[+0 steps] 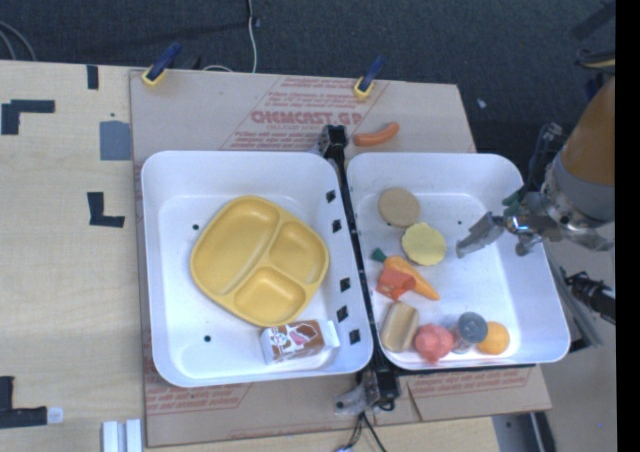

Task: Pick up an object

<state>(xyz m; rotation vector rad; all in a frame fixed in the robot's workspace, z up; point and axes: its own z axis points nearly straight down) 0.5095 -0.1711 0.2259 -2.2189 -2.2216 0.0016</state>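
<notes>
Over the right bin (520, 180) the gripper (497, 232) hangs with fingers apart, holding nothing, just beside the yellow disc (424, 244).

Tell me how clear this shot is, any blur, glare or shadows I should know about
Camera view: lighting soft and even, shadows faint; the white bins look bright, slightly washed out; overall a bit soft, small items like the grey disc lack detail; the gripper and the arm at the right edge look blurred.

bare floor (490, 285) right of yellow disc (424, 243), toys (455, 333) below
</notes>
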